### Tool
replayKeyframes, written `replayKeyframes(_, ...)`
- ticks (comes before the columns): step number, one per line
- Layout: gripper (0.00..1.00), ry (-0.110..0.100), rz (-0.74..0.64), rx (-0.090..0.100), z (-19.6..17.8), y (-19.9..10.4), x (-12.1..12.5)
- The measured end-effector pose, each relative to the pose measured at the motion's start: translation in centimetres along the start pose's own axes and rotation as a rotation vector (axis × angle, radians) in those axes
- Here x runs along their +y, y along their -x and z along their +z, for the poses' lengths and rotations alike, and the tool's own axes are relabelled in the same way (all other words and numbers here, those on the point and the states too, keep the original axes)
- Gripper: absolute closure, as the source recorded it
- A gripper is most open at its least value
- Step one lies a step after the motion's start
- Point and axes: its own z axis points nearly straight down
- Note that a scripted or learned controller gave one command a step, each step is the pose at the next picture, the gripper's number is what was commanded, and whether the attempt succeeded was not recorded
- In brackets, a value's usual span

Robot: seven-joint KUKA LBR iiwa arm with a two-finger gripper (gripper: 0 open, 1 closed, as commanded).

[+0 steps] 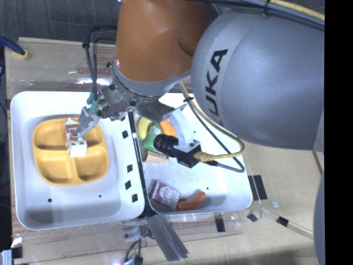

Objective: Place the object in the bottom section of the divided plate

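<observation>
Hand (83, 123) hangs low over the yellow plate (49, 167) in the left bin (27, 203), reaching in from the right under the big orange wrist. Right at its tip sits a small white block (75, 141) with a brownish face, and it looks as though the block is at the fingertips, but from where I stand I can't tell whether the fingers are clamped on it or parted around it.

That block rests about on the ridge where the plate's dividers meet, just below and a touch left of the hand, not clearly down in any one section. There lies the worry. If it is let go or nudged there, it could tip either way: into the upper section nearest the bin's far edge, or into one of the two lower ones nearer the worktop's front edge. Perched on a ridge, a light block may also topple when the hand lifts off, if a finger drags on it.

I'd judge the block needs to travel a little further toward the front edge before it sits properly in the bottom section. A slant in the grip, if there is a grip, could flick it sideways on release.

Over in the right bin (237, 197) lie a can (164, 194), a sausage (192, 201) and some other bits, well apart from all this.
</observation>
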Motion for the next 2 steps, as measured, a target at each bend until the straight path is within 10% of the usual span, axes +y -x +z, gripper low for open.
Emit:
replayKeyframes(1,0.00,0.002,0.036,0.000,-2.0,-1.8,4.2)
replayKeyframes(2,0.00,0.005,-0.128,0.000,-5.7,-2.9,2.6)
